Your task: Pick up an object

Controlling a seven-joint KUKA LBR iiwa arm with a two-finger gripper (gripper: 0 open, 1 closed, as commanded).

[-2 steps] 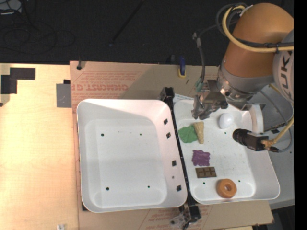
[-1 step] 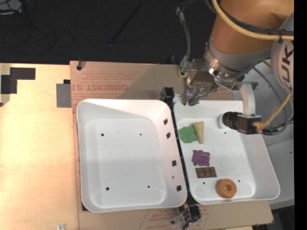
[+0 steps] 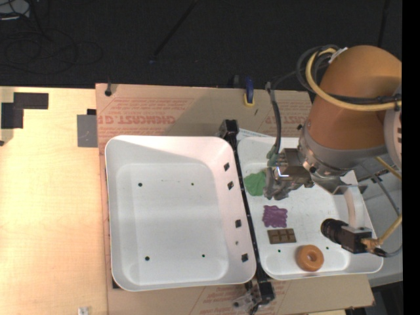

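Observation:
The right bin [image 3: 328, 205] holds a green lump [image 3: 254, 183] near its left wall, a purple piece [image 3: 275, 215] below it, a brown ridged block [image 3: 282, 236] and an orange ring [image 3: 310, 257] near the front rim. My gripper [image 3: 278, 184] hangs low over the bin, right beside the green lump's right edge and just above the purple piece. The wrist hides part of the green lump.
The left bin [image 3: 125, 176] sits beside the right one, with a black clip strip [image 3: 237, 195] along the shared wall. The arm's orange band [image 3: 354, 104] and wrist cover the right bin's back right part. Cardboard lies under both bins.

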